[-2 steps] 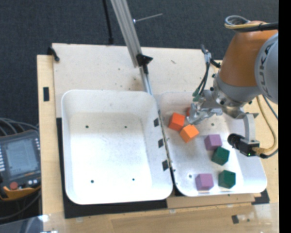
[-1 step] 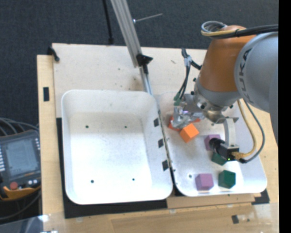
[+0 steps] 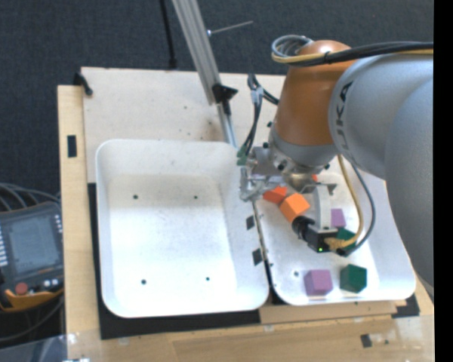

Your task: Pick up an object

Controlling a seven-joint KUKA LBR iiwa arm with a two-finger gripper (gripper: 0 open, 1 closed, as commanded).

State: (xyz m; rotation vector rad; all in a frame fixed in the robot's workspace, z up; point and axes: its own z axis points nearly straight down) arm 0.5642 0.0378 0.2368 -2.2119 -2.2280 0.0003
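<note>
The grey arm with the orange band is reaching in from 3 o'clock, and its gripper (image 3: pixel 266 181) is hanging low over the 11 o'clock corner of the right shallow white plastic bin (image 3: pixel 383 268), close to the wall that this bin is sharing with the left shallow white plastic bin (image 3: pixel 174 232). Both bins are sitting side by side on the pale wooden worktop (image 3: pixel 136 104). Whether the gripper is open or closed I cannot tell, because the wrist is covering it from above, and I am not seeing any object held in it. The things that can be picked are all lying in the right bin: a small orange-red block (image 3: pixel 275 196) is lying just beside the gripper at its 5 o'clock, and an orange cube (image 3: pixel 295 205) is touching that block, or nearly touching it, on the same side. A small lilac block (image 3: pixel 337 217) is lying near them at 3 o'clock. A larger purple cube (image 3: pixel 318 281) and a dark green cube (image 3: pixel 353 277) are sitting close together, well apart from the gripper, near the 6 o'clock rim. I am judging that the approach step is in hand and the grasp is not yet made. The next move is probably asking for a small shift toward 5 o'clock, so that the orange-red block is coming between the jaws, and then a careful closing, since the two orange pieces are lying so close that one may push the other away.
</note>
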